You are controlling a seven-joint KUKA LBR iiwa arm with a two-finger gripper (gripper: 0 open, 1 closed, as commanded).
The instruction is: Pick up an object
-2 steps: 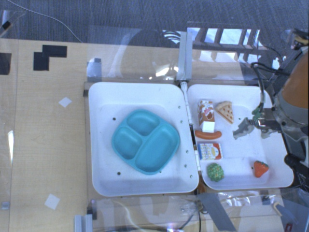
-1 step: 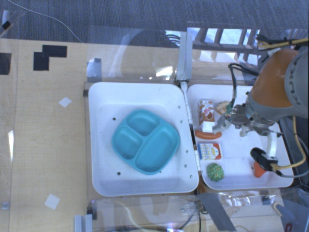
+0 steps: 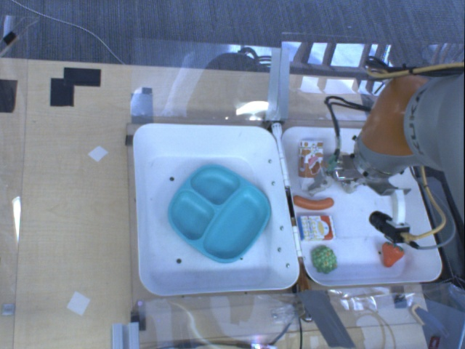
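Worktop [image 3: 65, 217] of pale wood fills my one overhead view, carrying two shallow white bins side by side. From where I sit, the arm [image 3: 418, 133] comes in from the right, grey with its orange band, bent down over the right bin [image 3: 429, 271]. My claw [image 3: 327, 180] sits low in the upper middle of that bin, just above the sausage [image 3: 314, 203] and right beside the small carton [image 3: 311, 157]; its metal tip is close to both, but I cannot tell whether it touches either one, and I cannot tell how wide it stands or whether anything is gripped, since the wrist covers it. The sausage lies flat, lengthwise across the bin, near the left wall. The small carton above it is white with red and brown printing; I see a picture on it but no writing I can read. Below the sausage lies a second packet [image 3: 315, 227], white with a red border and a blue patch, its lettering too small for me to make out. A green bumpy ball [image 3: 324, 258] rests near the front left corner, and an orange-red piece [image 3: 392, 254] sits toward the front right, just beside a black cable fitting. The left bin [image 3: 152, 267] holds a blue divided plate [image 3: 220, 212], three compartments, lying near its middle.
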